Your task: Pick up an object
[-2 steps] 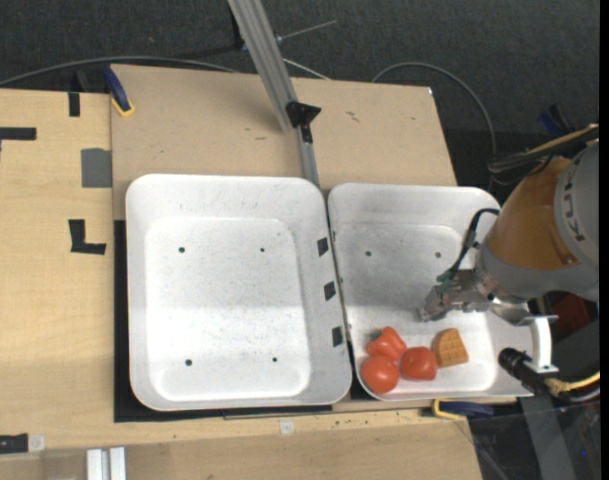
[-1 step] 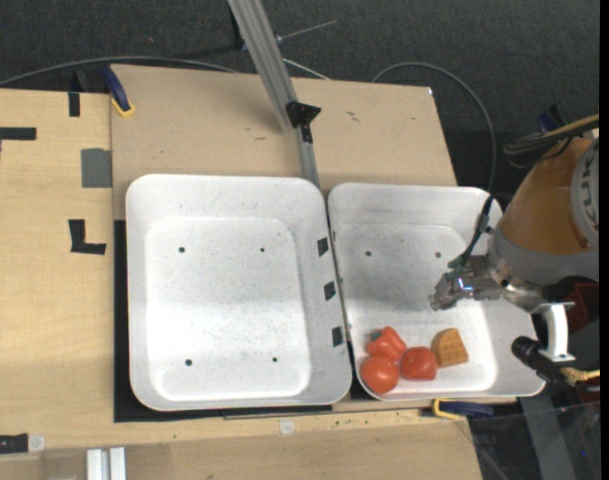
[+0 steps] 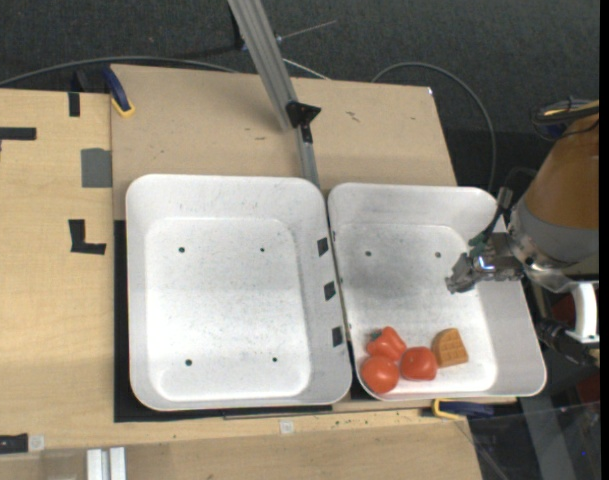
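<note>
In the right bin (image 3: pixel 404 208), near its front edge, lie three red tomato-like pieces (image 3: pixel 394 358) bunched together. Just to their right sits a small tan-orange block (image 3: pixel 449 347). My gripper (image 3: pixel 464 276) hangs over the right side of that bin, above and behind the block and apart from every object. Nothing shows between its fingers. The grey arm with its orange band (image 3: pixel 569 183) comes in from the right edge.
The left bin (image 3: pixel 224 288) stands beside the right one on the wooden bench. A slanted metal pole (image 3: pixel 269 53) runs from the top down to the seam between the bins. Cables lie behind the bench at the back.
</note>
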`<state>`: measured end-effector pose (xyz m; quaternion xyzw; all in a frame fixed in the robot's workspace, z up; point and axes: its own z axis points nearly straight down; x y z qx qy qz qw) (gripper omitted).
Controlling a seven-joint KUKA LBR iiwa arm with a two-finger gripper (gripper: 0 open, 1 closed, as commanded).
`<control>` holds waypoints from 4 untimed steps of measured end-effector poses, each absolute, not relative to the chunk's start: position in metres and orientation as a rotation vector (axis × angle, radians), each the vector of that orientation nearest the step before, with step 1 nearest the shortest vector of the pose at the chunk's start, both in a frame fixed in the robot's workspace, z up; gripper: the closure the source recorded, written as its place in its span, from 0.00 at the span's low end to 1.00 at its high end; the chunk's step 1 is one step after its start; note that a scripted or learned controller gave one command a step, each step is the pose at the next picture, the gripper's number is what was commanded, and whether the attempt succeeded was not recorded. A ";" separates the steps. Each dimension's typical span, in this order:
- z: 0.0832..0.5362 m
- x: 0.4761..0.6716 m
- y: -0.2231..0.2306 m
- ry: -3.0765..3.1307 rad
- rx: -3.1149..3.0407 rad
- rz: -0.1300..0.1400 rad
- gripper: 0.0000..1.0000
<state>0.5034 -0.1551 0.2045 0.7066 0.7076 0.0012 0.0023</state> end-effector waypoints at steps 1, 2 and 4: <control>0.223 0.504 -0.155 2.222 2.219 0.001 1.00; 0.218 0.515 -0.111 2.229 2.217 -0.001 1.00; 0.220 0.549 -0.013 2.230 2.214 0.002 1.00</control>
